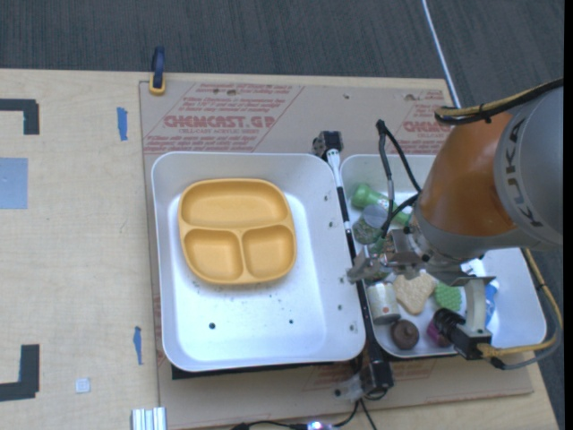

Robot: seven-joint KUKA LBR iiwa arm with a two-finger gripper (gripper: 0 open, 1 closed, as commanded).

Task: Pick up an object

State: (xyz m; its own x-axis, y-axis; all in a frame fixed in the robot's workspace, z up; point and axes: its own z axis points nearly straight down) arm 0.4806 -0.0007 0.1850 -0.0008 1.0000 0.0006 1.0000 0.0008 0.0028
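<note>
Over the right bin (528,312), crowded with small objects, the tool (387,262) hangs low beside a pale biscuit-shaped piece (414,292), its grip state impossible to tell.

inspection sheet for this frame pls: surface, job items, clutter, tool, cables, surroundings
Surface: two white bins side by side, left bin and right bin, on a printed board over a wooden bench.
Job items: right bin holds small things, among them a green piece, a pale heart-shaped piece and a dark round piece.
Clutter: yellow divided plate in the left bin, with dark specks near it.
Tool: tool low over the right bin's left side; fingers hard to make out.
Cables: black cables along the arm.
Surroundings: blue tape marks, dark carpet.
</note>
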